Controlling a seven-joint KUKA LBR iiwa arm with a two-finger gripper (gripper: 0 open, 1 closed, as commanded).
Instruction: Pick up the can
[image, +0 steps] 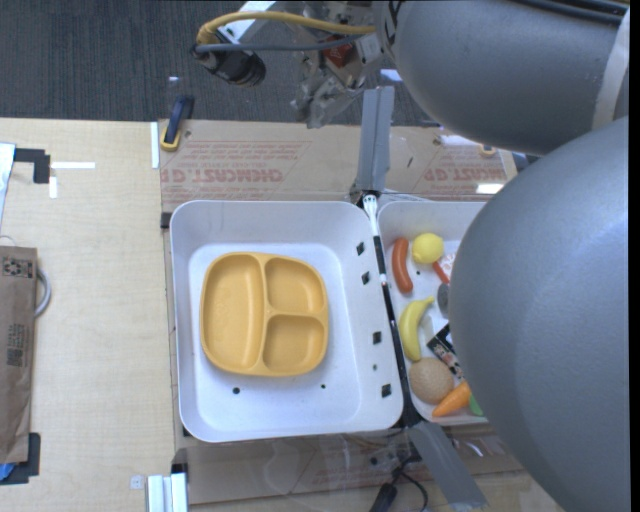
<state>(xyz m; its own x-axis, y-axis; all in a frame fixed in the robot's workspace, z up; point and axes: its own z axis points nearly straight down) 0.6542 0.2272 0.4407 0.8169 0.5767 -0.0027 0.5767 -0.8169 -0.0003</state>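
My arm (545, 300) covers most of the right bin (420, 215); can't tell my gripper state, can't spot the can among the banana (412, 328), sausage (401, 265), lemon (428, 247), carrot (452, 400). Likely reach step; next needs locating it.

We see the arm (545, 330), big smooth grey rounded casing, matte with soft highlights, second grey segment up top, pale band at its right edge
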